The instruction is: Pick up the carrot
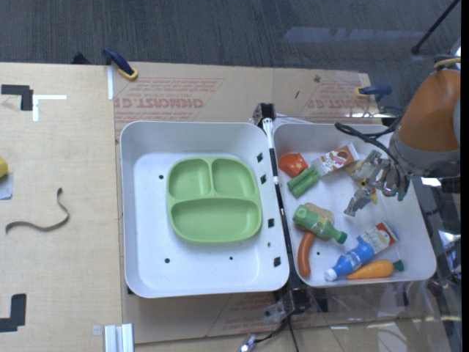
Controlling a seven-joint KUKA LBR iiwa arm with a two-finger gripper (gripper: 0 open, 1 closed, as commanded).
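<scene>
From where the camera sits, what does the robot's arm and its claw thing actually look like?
The arm is a rounded body with a broad orange band above grey sections. Black cables loop beside it. The gripper at its end is bare grey metal, slim and angular, with small teal and red bits near its base.

orange carrot (374, 270), green plate (215, 199), white bins (139, 218)

The tool (364, 195) hangs over the right bin (421, 229) (carrot (374, 270) lying near its front wall).
</scene>
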